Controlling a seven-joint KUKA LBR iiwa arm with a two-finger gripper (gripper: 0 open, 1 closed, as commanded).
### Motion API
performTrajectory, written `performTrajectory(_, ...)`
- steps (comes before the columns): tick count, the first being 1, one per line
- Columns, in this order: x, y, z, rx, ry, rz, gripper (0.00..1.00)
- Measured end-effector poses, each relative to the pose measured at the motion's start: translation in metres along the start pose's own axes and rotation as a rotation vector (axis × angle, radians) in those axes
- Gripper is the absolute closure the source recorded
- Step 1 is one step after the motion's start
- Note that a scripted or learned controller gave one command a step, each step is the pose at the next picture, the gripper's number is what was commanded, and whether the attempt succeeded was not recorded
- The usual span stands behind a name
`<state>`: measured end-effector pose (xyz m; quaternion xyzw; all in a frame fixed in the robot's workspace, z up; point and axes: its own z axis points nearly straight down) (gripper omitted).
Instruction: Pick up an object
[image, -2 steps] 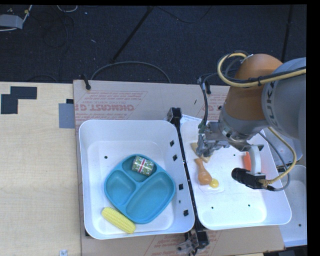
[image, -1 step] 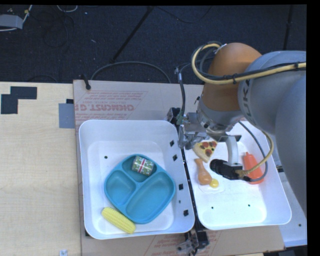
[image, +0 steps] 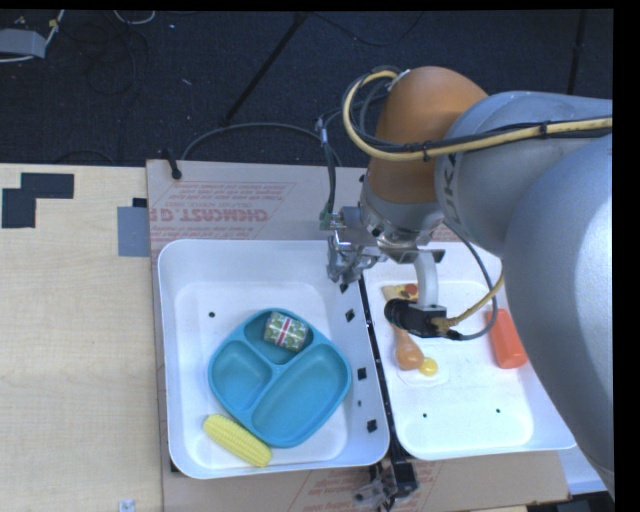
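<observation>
Robot hand (image: 345, 262) hovers at twelve o'clock above the bins' divider; grip state unclear, nothing lifted yet.

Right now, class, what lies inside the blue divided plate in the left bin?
The blue divided plate holds one small green can-like object with a red-striped label, in its upper compartment. Its two other compartments show bare blue. Whatever is under the can is covered.

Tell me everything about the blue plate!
The blue plate looks like smooth plastic with rounded corners and three sections. It lies flat in the left white bin, turned at an angle. A small green can-like thing with a red and white label sits in its top section. A yellow corn cob lies by its lower left edge.
</observation>
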<state>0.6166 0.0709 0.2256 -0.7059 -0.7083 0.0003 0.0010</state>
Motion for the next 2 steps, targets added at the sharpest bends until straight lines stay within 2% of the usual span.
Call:
performTrajectory(1, 0.0402, 0.0204, 0.0071, 0.000, 0.000, 0.000, 1.00)
performTrajectory(2, 0.0392, 0.0194, 0.0068, 0.002, -0.002, 0.000, 0.00)
